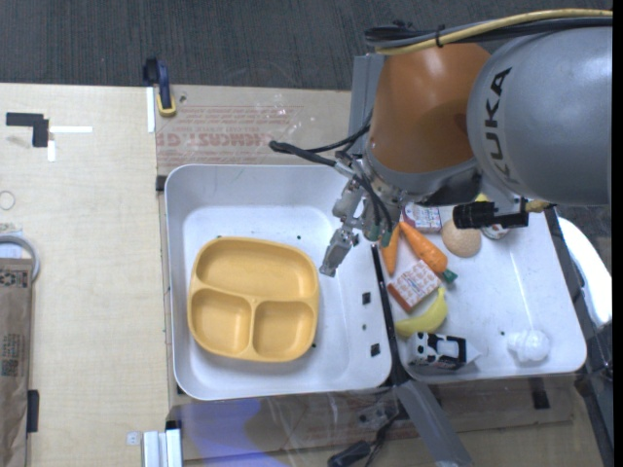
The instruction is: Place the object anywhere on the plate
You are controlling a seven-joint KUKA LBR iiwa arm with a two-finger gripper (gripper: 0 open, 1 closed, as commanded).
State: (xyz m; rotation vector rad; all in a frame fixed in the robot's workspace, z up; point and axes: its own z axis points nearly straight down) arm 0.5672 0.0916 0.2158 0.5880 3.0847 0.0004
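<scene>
Arm (458,105) overhangs bins; tool (341,246) beside plate (255,300).

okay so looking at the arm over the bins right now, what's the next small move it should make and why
Probably a short move left, bringing the hand over the yellow plate. The hand hangs above bare floor of the left bin, just right of the plate's rim. The carrot and banana lie in the right bin; whether the hand carries anything is unclear.

Pale wooden bench (78,290), dark grey carpet (175,22) beyond.
</scene>
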